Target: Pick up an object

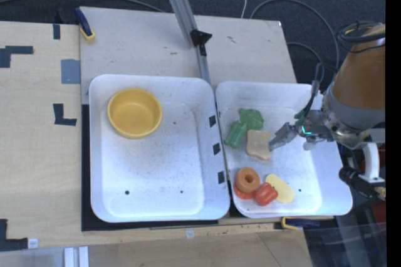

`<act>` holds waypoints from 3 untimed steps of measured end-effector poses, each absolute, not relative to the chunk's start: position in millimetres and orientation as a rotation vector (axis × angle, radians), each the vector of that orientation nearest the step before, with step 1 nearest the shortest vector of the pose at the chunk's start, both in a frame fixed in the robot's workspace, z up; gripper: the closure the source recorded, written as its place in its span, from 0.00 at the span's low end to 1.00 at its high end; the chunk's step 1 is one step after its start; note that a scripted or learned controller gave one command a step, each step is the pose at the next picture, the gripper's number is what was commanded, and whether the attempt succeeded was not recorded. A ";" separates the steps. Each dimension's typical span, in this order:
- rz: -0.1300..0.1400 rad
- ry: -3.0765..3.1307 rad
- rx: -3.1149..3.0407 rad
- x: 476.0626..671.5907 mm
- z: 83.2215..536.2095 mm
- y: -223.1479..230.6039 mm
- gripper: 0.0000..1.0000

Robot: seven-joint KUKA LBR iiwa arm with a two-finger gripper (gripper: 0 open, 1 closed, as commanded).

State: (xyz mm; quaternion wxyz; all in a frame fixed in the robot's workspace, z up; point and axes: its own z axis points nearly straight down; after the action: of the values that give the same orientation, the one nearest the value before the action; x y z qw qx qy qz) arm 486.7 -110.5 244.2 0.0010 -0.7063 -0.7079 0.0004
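Right, the pincer (289, 134) hovers low in the right bin (326, 197), tips nearly on the beige bread slice (257, 143); open or clenched, I cannot tell. Best to centre over the slice and drop straight, clear of the green toy (243, 126) touching it. Nearer us sit an orange ring (247, 180), red pepper (265, 195), yellow piece (282, 189). The left bin (156, 197) holds a yellow bowl (134, 112).

The end effector (294, 139) hangs low, fingers spread apart, orange-banded arm (360, 81) reaching leftward.
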 end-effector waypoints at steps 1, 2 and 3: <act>0.007 -2.218 -2.217 486.7 200.8 -109.0 0.00; 0.007 -2.217 -2.217 485.5 156.3 -112.7 0.00; 0.007 -2.218 -2.214 486.1 103.3 -101.5 0.00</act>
State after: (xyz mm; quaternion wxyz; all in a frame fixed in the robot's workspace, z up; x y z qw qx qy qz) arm 486.1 -101.5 103.3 0.0037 -0.7066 -0.7076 0.0023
